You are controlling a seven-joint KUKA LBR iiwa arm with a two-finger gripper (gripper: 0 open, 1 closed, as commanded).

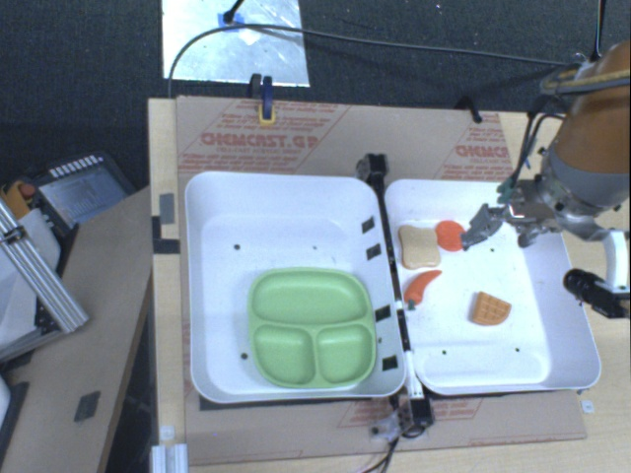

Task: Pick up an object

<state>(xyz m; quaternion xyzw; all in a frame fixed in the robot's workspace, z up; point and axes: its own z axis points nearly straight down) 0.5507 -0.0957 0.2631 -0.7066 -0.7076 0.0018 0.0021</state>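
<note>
Jaws (480, 228) state unclear, perhaps apart, beside round orange piece (450, 234), square toast (420, 246).

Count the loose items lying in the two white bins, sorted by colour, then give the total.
Green: 1, the divided plate
Red or orange-red: 2, the round piece and the curved piece
Tan or golden: 2, the bread slice and the waffle
Total: 5
</note>
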